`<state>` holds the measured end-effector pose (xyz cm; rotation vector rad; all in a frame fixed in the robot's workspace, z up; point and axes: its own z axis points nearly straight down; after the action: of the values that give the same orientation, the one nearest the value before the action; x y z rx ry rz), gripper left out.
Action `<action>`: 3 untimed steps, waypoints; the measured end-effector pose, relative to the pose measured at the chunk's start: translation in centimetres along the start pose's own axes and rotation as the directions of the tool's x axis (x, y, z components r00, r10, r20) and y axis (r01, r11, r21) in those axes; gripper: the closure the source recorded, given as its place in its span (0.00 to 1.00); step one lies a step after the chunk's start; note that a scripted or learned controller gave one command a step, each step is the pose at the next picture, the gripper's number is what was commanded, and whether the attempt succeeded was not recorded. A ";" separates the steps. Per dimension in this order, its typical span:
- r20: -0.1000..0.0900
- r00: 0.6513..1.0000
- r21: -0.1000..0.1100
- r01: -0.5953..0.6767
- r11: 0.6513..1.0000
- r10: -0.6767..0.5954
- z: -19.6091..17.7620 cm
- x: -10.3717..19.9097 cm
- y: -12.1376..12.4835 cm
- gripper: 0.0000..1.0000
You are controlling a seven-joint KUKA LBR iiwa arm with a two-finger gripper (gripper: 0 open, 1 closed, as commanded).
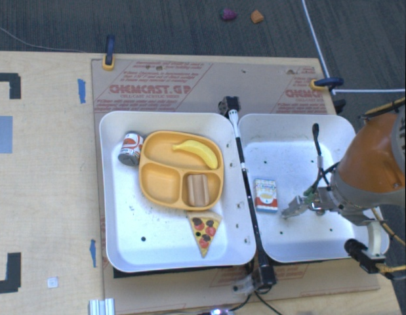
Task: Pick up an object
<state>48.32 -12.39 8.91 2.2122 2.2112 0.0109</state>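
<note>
Box (265, 195), a small carton, is lying in the right bin (288, 136), near the divider between the bins. Gripper (296, 207) is hovering just right of the box, apart from it and grasping nothing; whether it is released or clenched cannot be told. Judged step: approaching; next, the gripper needs centring over the box. Left of the box, the left bin (124, 241) is holding a tray (150, 182) with a banana (197, 151) and a block (197, 189), plus a can (130, 148) and a pizza slice (204, 232).
</note>
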 end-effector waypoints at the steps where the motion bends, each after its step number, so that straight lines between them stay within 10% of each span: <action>1: -0.003 1.000 0.011 0.000 1.000 0.000 -7.8 -2.6 -0.2 0.00; 3: 0.000 1.000 0.010 -0.005 1.000 0.005 0.0 2.1 -0.3 0.00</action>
<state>48.00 -10.33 8.91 2.2228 2.2109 -0.0002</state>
